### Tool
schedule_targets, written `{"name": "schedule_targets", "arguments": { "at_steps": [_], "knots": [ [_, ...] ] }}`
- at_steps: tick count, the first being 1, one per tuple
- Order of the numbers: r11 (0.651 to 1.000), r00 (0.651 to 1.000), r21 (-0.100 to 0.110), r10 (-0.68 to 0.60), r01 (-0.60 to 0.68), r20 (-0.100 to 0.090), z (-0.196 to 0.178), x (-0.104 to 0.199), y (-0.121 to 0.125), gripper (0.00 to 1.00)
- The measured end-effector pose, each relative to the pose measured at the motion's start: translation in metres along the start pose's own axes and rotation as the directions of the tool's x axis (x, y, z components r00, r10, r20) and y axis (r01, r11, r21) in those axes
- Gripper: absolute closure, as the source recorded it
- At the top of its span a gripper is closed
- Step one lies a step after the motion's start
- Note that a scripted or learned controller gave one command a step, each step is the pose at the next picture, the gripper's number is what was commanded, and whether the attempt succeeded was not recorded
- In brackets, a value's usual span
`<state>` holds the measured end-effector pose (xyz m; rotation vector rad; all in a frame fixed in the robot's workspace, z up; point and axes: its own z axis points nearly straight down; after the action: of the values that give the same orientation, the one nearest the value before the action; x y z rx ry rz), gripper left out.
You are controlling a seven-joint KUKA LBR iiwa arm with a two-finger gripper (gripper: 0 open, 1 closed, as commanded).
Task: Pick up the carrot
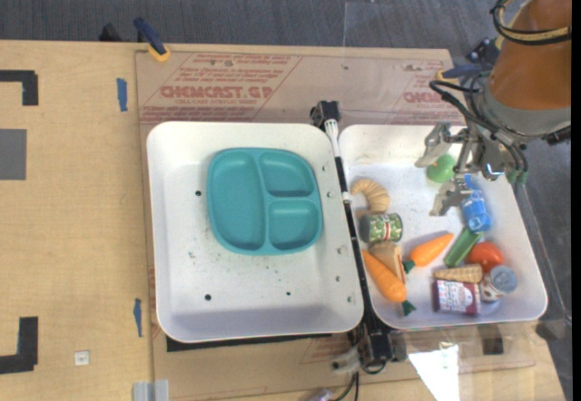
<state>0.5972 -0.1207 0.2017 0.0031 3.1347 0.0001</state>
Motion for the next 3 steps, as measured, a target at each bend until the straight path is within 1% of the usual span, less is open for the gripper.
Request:
{"name": "schedule_targets", "arguments": {
  "at_steps": [1,2,3],
  "knots": [
    [0.970,0.970,-0.004,-0.241,0.241,-0.007,0.100,0.052,-0.002,0.00],
    [0.970,0.970,0.002,-0.244,0.244,0.007,0.086,0.046,-0.001,1.00],
    [0.999,0.999,-0.003,-0.038,0.038,0.001,0.011,0.099,0.093,1.00]
  ]
}}
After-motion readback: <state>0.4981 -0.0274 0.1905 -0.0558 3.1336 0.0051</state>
